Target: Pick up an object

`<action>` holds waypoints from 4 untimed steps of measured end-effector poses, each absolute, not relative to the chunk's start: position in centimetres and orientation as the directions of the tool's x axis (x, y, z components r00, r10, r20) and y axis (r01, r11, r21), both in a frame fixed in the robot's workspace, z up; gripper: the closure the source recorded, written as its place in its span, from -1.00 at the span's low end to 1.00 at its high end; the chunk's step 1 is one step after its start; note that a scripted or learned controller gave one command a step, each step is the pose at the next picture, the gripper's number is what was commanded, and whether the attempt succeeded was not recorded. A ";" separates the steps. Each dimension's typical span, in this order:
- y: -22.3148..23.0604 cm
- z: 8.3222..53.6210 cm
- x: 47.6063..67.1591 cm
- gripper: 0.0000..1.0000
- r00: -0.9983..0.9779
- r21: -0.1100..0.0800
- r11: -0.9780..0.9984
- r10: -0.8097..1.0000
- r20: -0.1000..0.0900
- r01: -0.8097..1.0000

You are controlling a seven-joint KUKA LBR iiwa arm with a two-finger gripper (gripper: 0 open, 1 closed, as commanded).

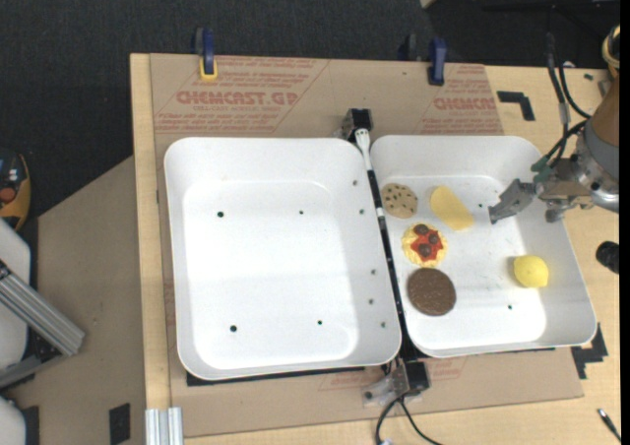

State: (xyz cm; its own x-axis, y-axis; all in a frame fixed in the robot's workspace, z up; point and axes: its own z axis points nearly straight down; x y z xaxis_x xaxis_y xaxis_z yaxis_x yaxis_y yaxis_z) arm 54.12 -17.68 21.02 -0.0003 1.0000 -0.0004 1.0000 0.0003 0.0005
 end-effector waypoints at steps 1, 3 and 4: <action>-22.0 8.1 55.7 -1.00 -0.001 0.000 0.001 1.000 0.013 1.000; -13.3 8.3 61.0 -1.00 -0.005 -0.004 0.005 1.000 0.003 1.000; -13.6 9.6 61.0 1.00 -0.001 0.001 0.001 1.000 0.000 1.000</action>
